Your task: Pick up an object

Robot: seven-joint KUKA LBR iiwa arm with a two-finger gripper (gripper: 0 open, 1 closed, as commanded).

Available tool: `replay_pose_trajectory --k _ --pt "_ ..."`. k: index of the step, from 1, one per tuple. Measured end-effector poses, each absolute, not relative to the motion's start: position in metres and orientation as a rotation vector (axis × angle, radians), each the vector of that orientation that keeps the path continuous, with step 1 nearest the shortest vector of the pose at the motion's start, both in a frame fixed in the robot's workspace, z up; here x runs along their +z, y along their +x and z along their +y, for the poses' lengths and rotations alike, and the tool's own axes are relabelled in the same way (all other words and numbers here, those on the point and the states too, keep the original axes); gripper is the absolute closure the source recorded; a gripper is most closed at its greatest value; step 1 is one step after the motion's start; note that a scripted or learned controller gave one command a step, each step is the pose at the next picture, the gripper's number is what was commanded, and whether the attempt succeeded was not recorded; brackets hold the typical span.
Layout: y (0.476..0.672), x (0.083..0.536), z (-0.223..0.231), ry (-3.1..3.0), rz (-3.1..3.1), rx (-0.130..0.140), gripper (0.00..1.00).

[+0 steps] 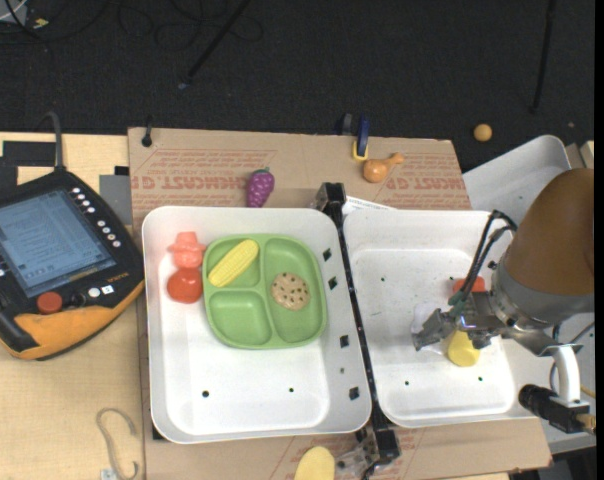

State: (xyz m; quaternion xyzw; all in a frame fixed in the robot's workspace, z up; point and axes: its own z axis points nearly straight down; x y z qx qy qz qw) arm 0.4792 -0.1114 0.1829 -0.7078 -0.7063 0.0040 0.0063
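Observation:
My gripper (450, 332) hangs low inside the right bin (402, 398), at its right-middle part. A small yellow object (464, 352) lies on the bin floor directly under and against the gripper; whether it is held is not visible. A small red-orange piece (471, 285) shows just behind the gripper, beside the black cables. The grey and orange arm covers the bin's right side.
The left bin (232, 408) holds a green divided plate (252, 323) with a corn cob (231, 261) and a cookie (291, 290); a pink and red toy (185, 268) lies beside it. Purple grapes (260, 187) and an orange pear (380, 167) lie on the cardboard behind. A tablet pendant (47, 253) is at the left.

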Motion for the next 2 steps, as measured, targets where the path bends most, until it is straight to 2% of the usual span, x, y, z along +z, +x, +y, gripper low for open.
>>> replay_pose_trajectory --k 1,2 --pt "0.482 0.188 -0.112 -2.220 -2.218 0.003 0.00" --pt "0.483 0.124 -0.113 -2.215 -2.217 0.007 0.00"
